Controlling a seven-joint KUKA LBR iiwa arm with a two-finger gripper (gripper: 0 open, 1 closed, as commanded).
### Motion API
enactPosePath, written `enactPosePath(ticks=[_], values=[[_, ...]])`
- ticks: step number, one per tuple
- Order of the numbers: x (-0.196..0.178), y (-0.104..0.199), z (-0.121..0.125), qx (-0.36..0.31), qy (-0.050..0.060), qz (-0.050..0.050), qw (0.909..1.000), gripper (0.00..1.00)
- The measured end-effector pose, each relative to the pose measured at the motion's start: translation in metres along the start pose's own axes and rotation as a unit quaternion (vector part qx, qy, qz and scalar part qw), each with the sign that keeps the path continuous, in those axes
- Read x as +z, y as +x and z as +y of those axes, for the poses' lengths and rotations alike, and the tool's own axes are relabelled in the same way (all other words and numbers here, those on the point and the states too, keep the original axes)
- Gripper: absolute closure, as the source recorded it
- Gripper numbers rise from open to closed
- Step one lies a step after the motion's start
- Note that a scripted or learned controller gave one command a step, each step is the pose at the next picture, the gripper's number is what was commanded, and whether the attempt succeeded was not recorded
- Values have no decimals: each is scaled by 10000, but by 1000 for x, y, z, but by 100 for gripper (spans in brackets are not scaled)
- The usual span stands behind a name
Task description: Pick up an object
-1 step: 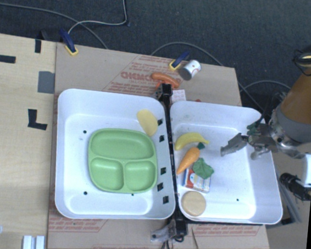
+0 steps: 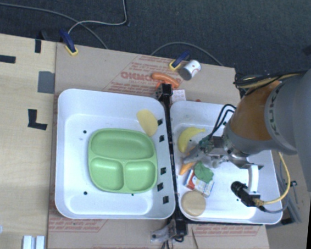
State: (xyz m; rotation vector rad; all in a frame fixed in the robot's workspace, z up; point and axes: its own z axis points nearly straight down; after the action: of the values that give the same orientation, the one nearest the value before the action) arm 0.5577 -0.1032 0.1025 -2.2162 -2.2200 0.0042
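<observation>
Two shallow white bins are counted on the bench, a left bin (image 2: 65, 139) and a right bin (image 2: 262, 212), set side by side. In the left bin, one green divided plate (image 2: 123, 160) with three compartments and one pale yellow piece (image 2: 147, 121) at the far right corner are counted. In the right bin, one yellow banana-shaped item (image 2: 188, 137), one orange carrot-like piece (image 2: 186, 167), one green and red packet (image 2: 202, 178) and one round tan disc (image 2: 194, 204) at the near edge are counted, while two blue and yellow clamps (image 2: 69, 42) (image 2: 179, 61) are seen at the cardboard's far edge.
</observation>
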Motion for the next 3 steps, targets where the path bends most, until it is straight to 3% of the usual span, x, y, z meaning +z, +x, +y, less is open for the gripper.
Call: enactPosePath(ticks=[1,2,3], values=[[16,-8,54,2,-46,-11,10000,0],[16,2,58,29,-45,-65,10000,0],[16,4,81,-1,-40,-13,10000,0]])
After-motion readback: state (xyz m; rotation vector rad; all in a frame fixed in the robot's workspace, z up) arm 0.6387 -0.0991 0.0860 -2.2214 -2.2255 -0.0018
